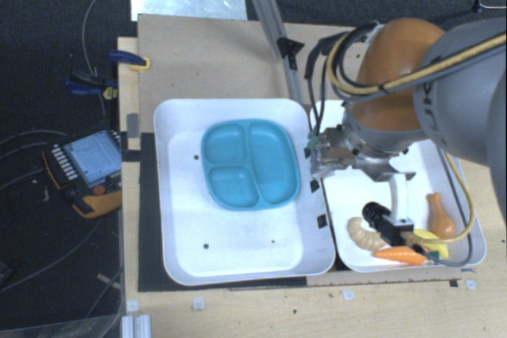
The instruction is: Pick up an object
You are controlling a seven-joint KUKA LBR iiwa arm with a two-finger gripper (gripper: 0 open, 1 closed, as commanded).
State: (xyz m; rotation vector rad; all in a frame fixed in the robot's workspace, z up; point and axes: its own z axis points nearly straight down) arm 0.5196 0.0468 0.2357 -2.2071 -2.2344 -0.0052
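Well, starting at the left, the left bin is sitting on the counter and is holding a blue plate with three little sections. The plate is lying flat and wide, so I am guessing it is hard to grab. Moving right, the gripper is hanging over the spot where the two bins are meeting, at the top left part of the right bin. The big grey arm is covering most of it, so I cannot tell if it is spread apart or squeezed together. Farther right, the toys are bunching up along the front edge of the right bin. A pale curly toy is lying first, and an orange carrot is lying just beside it. Then a yellow toy and a brown drumstick toy are resting near the right wall. The pale curly toy is looking like the best one to pick. It is lying closest to the gripper, toward the front and a little to the right, near but not touching. I am thinking it is light, stiff and smooth like plastic food, so it may be slipping easily. Squeezing it across its fat middle is looking safest, because the ends are curving away.
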